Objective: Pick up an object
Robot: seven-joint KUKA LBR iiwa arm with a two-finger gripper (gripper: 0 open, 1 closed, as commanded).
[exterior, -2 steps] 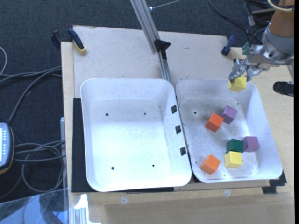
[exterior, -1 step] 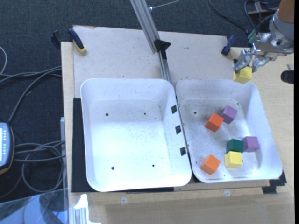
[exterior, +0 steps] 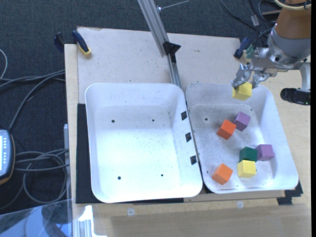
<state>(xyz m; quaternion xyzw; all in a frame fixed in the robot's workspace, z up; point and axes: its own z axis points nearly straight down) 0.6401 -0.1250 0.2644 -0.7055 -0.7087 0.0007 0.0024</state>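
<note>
My gripper hangs over the far edge of the right bin, shut on a yellow cube that is lifted above the bin floor. Below it in the right bin lie an orange cube and a purple cube close together. Nearer the front sit a green cube, a second purple cube, a second yellow cube and a second orange cube.
The left bin lies beside the right one, split by a ridge with black clips. A metal pole slants over the bench's back. Cables lie on the dark floor at left and top right.
</note>
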